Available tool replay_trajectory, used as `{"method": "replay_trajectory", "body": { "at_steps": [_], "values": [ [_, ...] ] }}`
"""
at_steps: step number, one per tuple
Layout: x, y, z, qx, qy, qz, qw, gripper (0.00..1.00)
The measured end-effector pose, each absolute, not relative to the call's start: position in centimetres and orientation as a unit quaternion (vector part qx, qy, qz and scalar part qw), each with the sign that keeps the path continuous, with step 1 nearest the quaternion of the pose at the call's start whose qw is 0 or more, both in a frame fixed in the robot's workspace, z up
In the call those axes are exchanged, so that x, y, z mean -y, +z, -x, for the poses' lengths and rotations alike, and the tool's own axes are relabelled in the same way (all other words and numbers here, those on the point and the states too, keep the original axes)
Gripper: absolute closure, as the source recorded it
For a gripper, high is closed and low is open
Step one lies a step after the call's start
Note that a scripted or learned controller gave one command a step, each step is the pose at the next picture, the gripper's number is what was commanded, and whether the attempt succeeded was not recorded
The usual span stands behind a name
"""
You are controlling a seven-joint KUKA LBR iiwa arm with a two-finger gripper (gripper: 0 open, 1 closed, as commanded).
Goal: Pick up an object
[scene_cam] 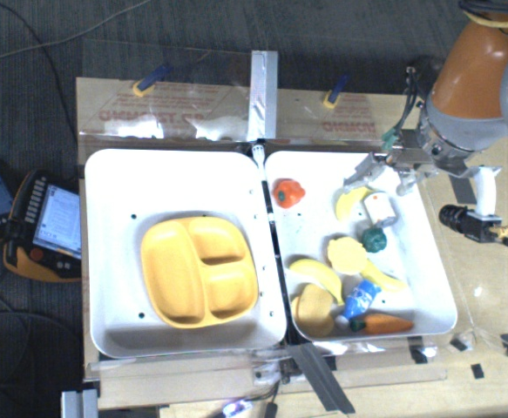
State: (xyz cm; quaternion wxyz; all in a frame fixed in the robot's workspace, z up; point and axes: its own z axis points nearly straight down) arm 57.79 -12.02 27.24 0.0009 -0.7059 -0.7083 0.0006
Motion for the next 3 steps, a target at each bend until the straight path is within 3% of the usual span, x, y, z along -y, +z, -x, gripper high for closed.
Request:
{"method": "replay_trajectory", "body": {
  "at_steps": [1, 2, 3],
  "values": [
    [13.2, 18.1, -59.1, 0.718, 0.0015, 0.696, 0.001, 0.00],
    [13.5, 8.9, -62.2, 0.749, -0.0023, 0.662, -0.005, 0.00],
    [13.5, 10.2, -62.4, 0.749, -0.0046, 0.663, -0.006, 1.00]
  ]
}}
